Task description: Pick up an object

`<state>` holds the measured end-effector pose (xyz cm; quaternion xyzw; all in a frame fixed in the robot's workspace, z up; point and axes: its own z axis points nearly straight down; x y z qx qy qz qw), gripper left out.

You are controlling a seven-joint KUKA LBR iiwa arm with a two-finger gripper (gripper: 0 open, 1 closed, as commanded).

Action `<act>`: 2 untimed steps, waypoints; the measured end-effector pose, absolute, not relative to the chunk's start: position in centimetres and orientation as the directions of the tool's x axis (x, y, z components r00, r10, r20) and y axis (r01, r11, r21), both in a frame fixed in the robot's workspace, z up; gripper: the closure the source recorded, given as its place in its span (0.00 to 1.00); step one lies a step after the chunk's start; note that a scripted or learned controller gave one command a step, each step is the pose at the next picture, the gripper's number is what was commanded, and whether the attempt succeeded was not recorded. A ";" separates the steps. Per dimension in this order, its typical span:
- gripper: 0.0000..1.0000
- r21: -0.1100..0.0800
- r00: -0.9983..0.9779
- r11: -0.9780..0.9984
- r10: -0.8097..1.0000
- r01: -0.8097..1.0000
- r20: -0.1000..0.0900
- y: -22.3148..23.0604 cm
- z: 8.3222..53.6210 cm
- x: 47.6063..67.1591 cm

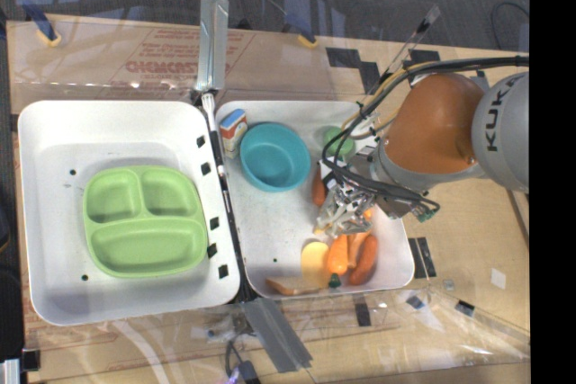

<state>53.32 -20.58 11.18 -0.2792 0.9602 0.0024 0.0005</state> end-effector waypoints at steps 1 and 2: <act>1.00 0.003 -0.928 0.928 -0.373 -0.373 0.001 -13.9 17.4 54.6; 1.00 0.001 -0.996 0.996 0.088 0.088 0.004 -16.9 19.1 56.5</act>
